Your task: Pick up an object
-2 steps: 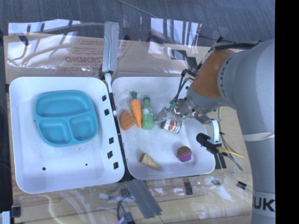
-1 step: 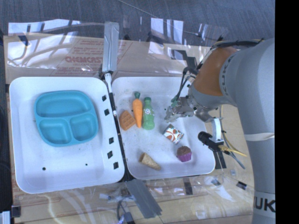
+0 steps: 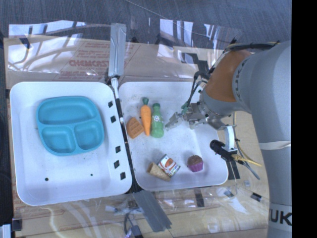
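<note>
Your arm [image 3: 247, 83] reaches from the right into the right bin [image 3: 143, 180]. Its jaws [image 3: 174, 121] hang low over bare bin floor, and you cannot tell if they are open or closed; nothing shows between them. Just left of the jaws stands a green bottle [image 3: 157, 121], a carrot [image 3: 145, 117] touching its far side, then an orange wedge [image 3: 134, 127]. Below the jaws lie a can [image 3: 169, 165] and a purple cupcake [image 3: 195, 163]. The bottle is nearest, so likely your target. The left bin holds a blue tray [image 3: 69, 124].
</note>
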Controlling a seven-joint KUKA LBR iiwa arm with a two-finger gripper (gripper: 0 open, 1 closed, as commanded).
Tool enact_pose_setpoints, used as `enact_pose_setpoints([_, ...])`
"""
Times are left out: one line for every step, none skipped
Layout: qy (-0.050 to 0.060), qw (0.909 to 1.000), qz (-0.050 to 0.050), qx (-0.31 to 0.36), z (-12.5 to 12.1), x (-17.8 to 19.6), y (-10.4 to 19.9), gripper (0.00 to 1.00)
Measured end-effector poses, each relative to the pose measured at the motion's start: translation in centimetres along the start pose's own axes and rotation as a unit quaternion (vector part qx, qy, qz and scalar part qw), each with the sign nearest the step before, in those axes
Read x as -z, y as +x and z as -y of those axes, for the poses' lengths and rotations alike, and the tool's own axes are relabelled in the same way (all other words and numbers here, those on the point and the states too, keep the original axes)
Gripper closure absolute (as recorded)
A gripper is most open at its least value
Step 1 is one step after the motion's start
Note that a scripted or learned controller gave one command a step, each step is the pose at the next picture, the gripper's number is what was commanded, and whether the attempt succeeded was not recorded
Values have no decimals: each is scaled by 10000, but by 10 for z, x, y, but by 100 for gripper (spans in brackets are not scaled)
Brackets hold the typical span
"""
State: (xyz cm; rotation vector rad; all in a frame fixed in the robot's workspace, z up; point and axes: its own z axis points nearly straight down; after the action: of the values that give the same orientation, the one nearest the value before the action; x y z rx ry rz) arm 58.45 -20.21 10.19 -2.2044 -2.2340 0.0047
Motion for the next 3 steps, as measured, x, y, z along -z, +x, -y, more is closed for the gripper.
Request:
enact_pose_setpoints([-22,10000,1,-7,-63,-9,63,0])
enact_pose_setpoints([-72,10000,3,-19,-2,141,106,0])
enact_pose_setpoints([10,10000,-3,-13,-62,88,174,0])
